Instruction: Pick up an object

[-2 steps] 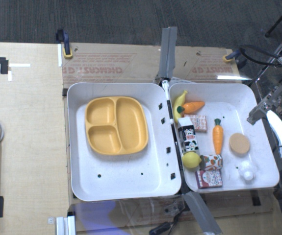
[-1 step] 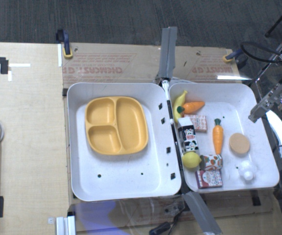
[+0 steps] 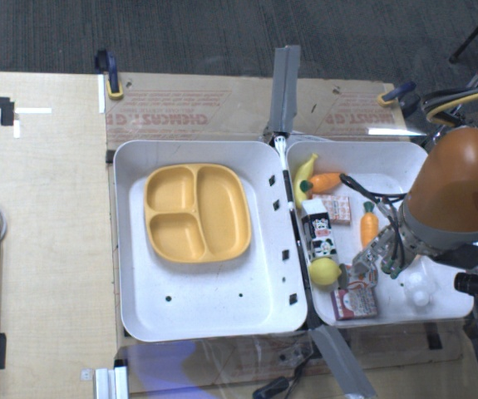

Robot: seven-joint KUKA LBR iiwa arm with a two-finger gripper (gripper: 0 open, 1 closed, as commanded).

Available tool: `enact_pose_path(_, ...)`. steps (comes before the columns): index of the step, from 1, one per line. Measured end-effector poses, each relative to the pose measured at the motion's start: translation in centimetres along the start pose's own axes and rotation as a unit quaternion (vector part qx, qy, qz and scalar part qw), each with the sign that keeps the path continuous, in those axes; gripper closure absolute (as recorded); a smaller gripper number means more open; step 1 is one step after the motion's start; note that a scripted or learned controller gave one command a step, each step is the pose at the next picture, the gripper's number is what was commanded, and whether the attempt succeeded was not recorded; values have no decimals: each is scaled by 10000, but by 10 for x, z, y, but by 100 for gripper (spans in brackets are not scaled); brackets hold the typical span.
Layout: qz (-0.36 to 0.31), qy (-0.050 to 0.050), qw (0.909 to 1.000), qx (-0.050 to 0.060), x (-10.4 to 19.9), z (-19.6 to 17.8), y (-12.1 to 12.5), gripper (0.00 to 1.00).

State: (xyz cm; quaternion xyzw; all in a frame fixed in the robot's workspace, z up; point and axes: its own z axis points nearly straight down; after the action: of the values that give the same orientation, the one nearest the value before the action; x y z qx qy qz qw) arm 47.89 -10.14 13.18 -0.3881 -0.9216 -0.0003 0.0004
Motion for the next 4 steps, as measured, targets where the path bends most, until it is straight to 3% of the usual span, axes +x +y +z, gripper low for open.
enact_pose_path(1,652,3,9979,14,-14,-57,107,100)
enact_pose_path(2,3192,-6,9477,34,2,-99,149,100)
enact_pose_path(3,2723,0,9622,31,35,-91,81,100)
enact_pose_path(4,2173,5,9761,27,-7,-89,38,100)
